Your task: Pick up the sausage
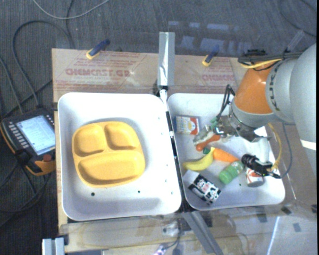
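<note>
You have the arm (266,92) reaching into the right bin (276,195), while the left bin (69,142), well off to the far side from the gripper, carries a yellow divided tray (109,153). The gripper (221,127) hangs low over the clutter, and whether it is released or clenched you cannot tell from this angle. Just beside its tip lies the sausage (206,141), a reddish-orange link, with nothing to show it is gripped. Past the sausage, a small carton (187,125) sits near; below the tip lie a carrot (225,155), a banana (199,162), a green bottle (229,172) and a black-and-white carton (204,188). You appear to be at the approach-and-grasp step. The next move likely calls for settling squarely over the sausage and closing without catching the carrot.
</note>
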{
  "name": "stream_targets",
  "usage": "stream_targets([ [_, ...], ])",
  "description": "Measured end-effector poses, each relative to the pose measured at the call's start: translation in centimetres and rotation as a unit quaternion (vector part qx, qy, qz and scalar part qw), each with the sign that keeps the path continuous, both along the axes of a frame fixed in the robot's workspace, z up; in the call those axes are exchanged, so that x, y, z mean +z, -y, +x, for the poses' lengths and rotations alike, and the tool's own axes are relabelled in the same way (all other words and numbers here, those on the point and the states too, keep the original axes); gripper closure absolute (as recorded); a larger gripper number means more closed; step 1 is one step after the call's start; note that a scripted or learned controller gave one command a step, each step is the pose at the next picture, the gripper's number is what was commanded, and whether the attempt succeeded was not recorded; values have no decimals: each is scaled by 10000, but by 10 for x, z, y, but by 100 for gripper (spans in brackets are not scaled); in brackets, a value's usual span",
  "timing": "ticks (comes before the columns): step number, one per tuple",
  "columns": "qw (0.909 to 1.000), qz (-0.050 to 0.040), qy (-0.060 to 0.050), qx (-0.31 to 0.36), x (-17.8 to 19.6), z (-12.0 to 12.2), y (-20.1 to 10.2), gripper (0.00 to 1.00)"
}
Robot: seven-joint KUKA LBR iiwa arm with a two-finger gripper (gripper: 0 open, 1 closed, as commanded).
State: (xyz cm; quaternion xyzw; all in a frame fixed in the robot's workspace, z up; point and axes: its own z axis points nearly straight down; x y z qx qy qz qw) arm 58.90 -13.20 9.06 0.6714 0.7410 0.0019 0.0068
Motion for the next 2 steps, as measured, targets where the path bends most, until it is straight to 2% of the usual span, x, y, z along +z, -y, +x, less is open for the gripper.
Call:
stream_targets([
  [1,10000,25,17,6,10,2,-2,100],
  [2,9995,19,-71,-292,112,38,-30,100],
])
